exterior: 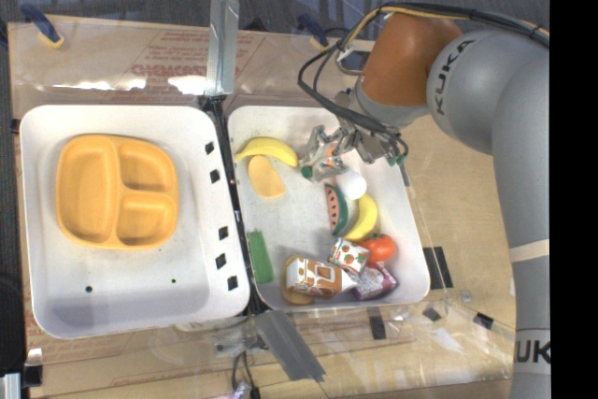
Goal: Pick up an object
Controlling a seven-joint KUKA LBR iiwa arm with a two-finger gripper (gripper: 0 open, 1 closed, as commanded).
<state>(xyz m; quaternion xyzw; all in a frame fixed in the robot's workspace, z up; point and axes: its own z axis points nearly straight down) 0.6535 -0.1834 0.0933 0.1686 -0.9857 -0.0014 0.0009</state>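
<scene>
My gripper [324, 156] hangs low over the upper middle of the right bin [290, 220], under the orange wrist band. Just left of it lies a yellow banana [266, 149], with a pale yellow slice [266, 178] below that. Directly under the gripper's right side sits a white ball [353, 187], touching a watermelon slice [335, 206] and a second yellow fruit [367, 216]. I cannot see anything held by the gripper.
A red tomato [379, 248], a small juice carton [348, 255], an orange carton [312, 277] and a purple packet [375, 281] crowd the right bin's near corner. A green piece [259, 257] lies by the divider. The left bin [121, 294] holds a yellow divided plate [117, 192].
</scene>
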